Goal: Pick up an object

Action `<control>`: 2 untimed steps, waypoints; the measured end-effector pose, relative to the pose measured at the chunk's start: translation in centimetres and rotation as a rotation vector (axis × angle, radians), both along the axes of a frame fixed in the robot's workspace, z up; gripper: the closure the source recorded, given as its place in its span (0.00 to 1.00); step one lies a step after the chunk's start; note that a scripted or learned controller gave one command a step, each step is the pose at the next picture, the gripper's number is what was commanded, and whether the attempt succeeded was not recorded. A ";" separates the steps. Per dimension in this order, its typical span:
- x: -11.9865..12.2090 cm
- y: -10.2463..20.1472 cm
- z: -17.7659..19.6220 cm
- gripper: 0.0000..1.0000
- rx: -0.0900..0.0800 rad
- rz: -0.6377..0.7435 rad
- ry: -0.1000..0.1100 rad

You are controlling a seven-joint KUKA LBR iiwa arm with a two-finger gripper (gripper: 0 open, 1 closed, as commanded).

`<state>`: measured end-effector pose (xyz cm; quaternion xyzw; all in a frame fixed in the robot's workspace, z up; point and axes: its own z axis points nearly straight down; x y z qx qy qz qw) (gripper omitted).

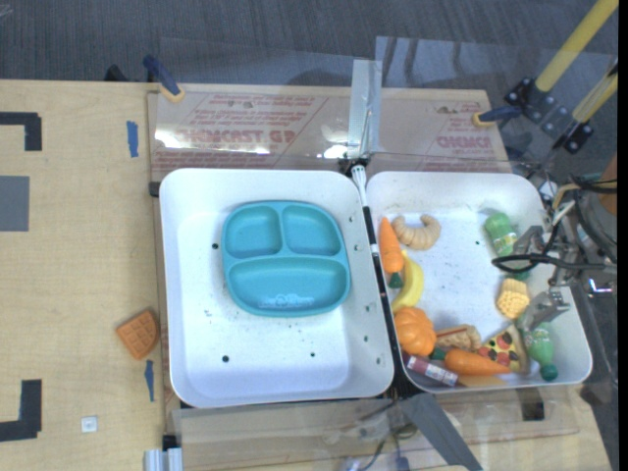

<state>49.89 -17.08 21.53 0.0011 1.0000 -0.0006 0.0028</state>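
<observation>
Camera view: left bin (186, 292) holds a teal divided plate (286, 258), roughly centred. Right bin (461, 263) has toy food: croissant (418, 230) nr top, carrot (391, 245) and banana (411, 285) along left wall, orange pumpkin (415, 331) below them, green item (499, 232) upper right, corn (512, 299), pizza slice (503, 344). Tool (542, 312) sits over right bin's right side, beside the corn; can't tell its opening or any hold. Waffle (138, 333) lies on bench (69, 263), left of the bins.
</observation>
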 end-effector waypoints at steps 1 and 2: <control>4.8 -2.6 -6.5 0.00 0.000 0.118 0.001; 7.4 -4.8 -12.6 0.00 -0.003 0.099 -0.007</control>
